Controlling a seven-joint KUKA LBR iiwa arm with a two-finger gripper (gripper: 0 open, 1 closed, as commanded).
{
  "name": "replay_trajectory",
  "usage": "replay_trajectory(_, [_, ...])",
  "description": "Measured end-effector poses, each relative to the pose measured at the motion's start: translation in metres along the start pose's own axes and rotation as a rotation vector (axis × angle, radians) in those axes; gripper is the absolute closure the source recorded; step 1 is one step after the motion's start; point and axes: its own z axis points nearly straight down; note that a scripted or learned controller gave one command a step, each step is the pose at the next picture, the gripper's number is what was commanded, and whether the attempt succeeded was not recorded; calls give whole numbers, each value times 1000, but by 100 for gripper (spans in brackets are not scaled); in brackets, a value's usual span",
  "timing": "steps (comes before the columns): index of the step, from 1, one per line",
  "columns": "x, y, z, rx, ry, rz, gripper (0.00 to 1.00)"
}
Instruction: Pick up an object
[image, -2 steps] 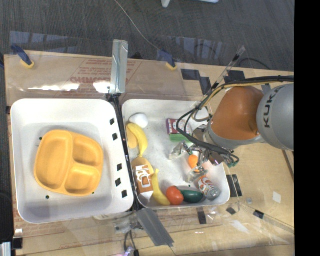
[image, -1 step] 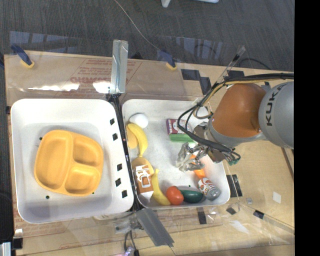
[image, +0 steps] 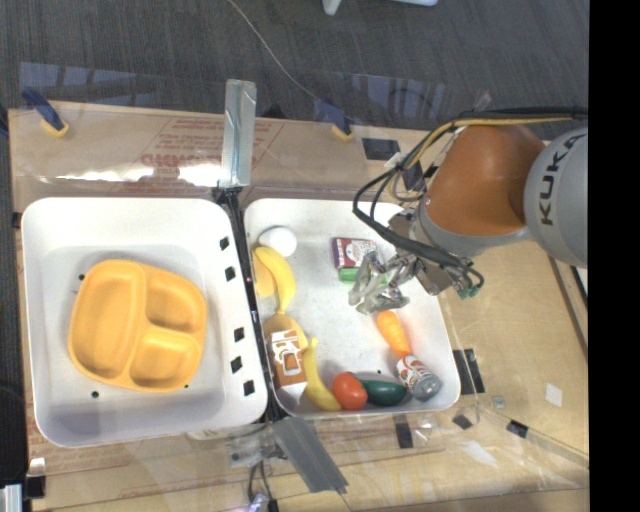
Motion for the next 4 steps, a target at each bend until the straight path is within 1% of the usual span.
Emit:
replay_trajectory(1, [1,0,2,-3,4,1,0])
replay_trajectory(2, [-16,-39,73,-3,1,-399,0])
replay_trajectory(3, [12,-25,74,-10,6,-692,0])
replay_trajectory(4, [-13,-35,73,-7,1,-858,0])
